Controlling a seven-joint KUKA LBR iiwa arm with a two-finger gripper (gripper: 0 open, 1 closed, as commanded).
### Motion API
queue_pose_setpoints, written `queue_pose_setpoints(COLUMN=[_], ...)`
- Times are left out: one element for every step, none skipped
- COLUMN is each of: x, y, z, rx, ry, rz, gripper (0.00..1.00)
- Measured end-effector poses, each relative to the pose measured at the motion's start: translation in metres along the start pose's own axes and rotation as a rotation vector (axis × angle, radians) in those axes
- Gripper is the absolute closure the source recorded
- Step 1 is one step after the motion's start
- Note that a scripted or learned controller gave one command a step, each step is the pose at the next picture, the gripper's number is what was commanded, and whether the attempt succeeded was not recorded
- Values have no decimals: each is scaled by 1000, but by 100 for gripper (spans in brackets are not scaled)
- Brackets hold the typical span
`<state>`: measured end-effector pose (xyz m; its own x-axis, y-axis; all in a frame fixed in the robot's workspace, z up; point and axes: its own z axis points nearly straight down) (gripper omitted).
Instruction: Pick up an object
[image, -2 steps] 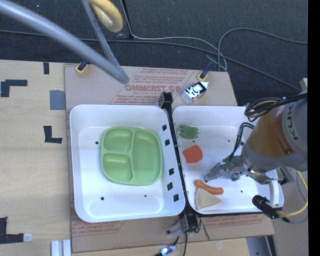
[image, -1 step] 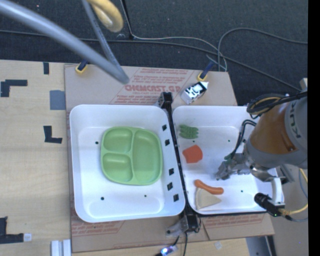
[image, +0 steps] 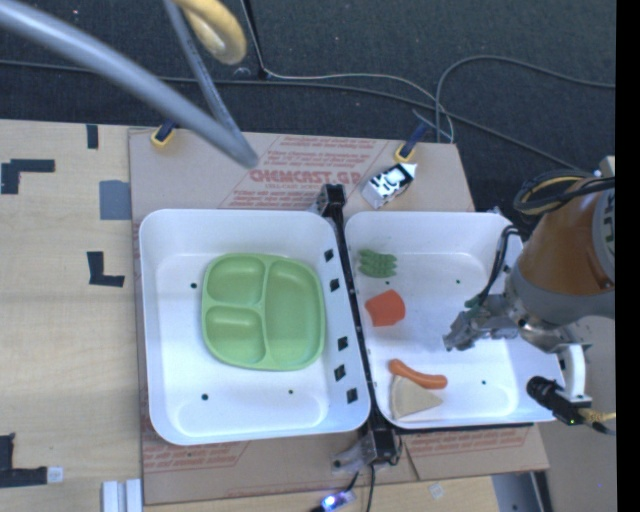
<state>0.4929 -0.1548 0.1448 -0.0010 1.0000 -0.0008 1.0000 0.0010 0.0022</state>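
Objects wait in the right bin, my hand low at its 3 o'clock side

Objects for picking lie in the right bin (image: 470, 232): a small green piece (image: 377, 263) toward 12 o'clock, an orange-red block (image: 386, 308) near the middle, an orange sausage shape (image: 418, 375) at about 6 o'clock, and a pale wedge (image: 413, 400) touching the sausage from below. My hand (image: 478, 326) is down inside this bin on the 3 o'clock side, well apart from all four things. Whether it is apart or together I cannot tell from this angle; nothing is seen clamped in it.

I judge the orange-red block the easiest choice: it stands alone, looks stiff and light, and offers flat sides to pinch across. The sausage looks smooth and round, so it may roll or slip; I would take it across its middle. The wedge lies flat and low, hard to get under.

The left bin (image: 160, 300) carries a green divided plate (image: 265, 311). Both bins rest on the desk (image: 60, 330).
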Motion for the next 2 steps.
queue_pose_setpoints(x=[7, 7], y=[9, 11], z=[-53, -97], rx=[-2, -2], ry=[0, 0], rz=[-2, -1], gripper=[100, 100])
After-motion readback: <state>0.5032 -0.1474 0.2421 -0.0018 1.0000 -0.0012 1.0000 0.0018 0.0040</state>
